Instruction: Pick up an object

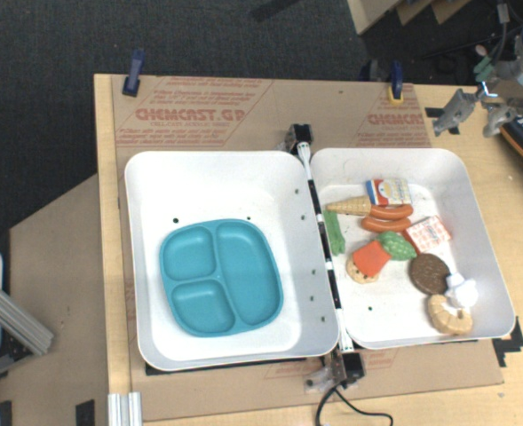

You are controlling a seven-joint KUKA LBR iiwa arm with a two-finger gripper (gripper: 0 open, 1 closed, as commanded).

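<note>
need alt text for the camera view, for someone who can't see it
Two shallow white bins sit side by side on a bench, seen from above: the left bin holds a teal divided plate, and the right bin holds a cluster of toy food, including a hot dog, a brown cookie and a doughnut.

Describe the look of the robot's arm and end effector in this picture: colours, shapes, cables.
The end effector, near the upper right edge, is angular grey metal with pale, blocky parts behind it. Dark cables run down towards it from above. It is too small and blurred to make out any markings.
</note>
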